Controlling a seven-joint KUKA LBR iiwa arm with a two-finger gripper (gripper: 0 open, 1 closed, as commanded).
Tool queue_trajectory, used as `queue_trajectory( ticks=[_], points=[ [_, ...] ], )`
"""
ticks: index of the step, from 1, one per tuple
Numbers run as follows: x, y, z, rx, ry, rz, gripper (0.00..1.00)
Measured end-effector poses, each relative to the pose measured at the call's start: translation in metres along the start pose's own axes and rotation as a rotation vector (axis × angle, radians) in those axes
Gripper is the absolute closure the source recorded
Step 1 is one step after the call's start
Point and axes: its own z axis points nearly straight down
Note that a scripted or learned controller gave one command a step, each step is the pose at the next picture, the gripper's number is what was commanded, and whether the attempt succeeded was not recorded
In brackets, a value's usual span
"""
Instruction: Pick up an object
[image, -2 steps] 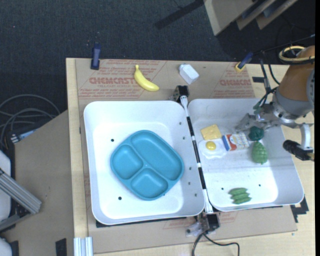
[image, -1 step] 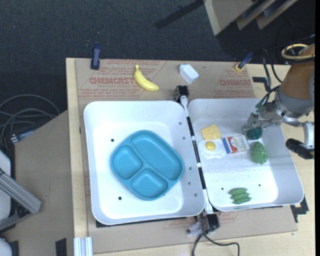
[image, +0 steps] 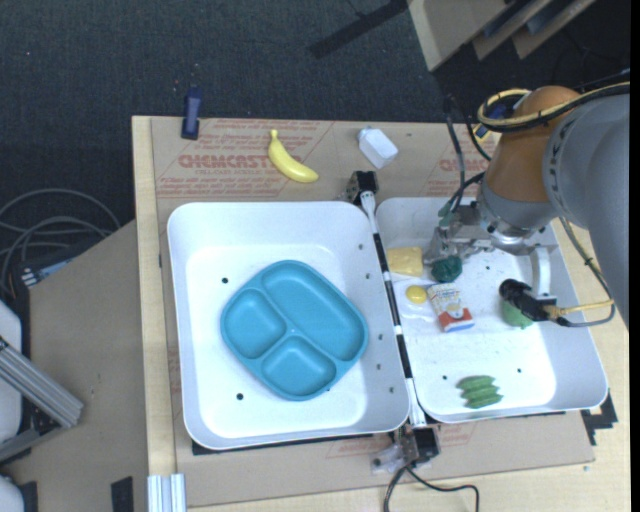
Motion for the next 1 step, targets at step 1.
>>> queue_trajectory(
  ticks=[1],
  points=[
    [0.0683, -0.0449, -0.0994, 0.0, -0.002, 0.001, 1.0]
  ],
)
